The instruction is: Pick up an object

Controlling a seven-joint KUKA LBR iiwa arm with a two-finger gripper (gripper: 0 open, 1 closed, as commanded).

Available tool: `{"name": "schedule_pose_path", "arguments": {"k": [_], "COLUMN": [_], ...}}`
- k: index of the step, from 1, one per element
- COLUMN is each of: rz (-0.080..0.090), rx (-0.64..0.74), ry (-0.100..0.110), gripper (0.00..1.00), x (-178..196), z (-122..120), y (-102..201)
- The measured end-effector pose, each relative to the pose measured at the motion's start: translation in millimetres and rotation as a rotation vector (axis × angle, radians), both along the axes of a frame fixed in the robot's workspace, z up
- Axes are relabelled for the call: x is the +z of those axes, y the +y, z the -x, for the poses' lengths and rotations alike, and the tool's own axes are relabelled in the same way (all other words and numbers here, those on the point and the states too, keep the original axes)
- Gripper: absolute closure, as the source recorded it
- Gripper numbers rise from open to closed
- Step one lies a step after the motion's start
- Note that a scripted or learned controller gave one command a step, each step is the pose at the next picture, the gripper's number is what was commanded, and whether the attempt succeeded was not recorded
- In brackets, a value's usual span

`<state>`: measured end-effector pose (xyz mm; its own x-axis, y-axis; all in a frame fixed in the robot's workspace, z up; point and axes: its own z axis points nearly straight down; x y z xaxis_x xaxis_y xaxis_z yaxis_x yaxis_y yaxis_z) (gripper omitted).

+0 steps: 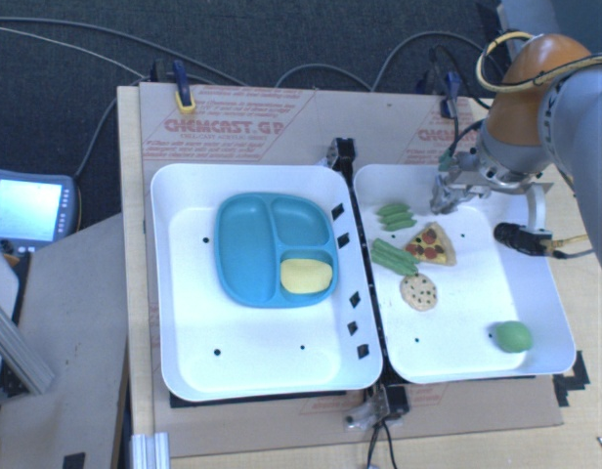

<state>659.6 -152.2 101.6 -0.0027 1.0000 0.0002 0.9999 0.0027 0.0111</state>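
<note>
The right bin (pixel 536 291) holds a pizza slice (pixel 433 244), a chocolate-chip cookie (pixel 418 291), a green bean pod (pixel 396 214) near the back, a second green pod (pixel 392 255) by the divider, and a green ball (pixel 513 336) at the front right. My gripper (pixel 448 198) hangs low over the back of this bin, just right of the rear pod and behind the pizza slice. Nothing is visibly held in it. The left bin (pixel 184 311) holds a blue divided plate (pixel 257 247) with a yellow piece (pixel 306 276) in its front right section.
A black clip-lined divider (pixel 355 262) runs between the two bins. A black connector with a cable (pixel 524 236) hangs off the arm over the right bin's right side. Cables trail behind the bench.
</note>
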Motion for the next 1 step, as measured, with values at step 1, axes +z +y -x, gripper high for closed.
{"name": "schedule_pose_path", "arguments": {"k": [1], "rz": [0.001], "rx": [-0.003], "ry": [0.005], "gripper": [1.0], "x": [61.6], "z": [6.2], "y": [-1.3]}}
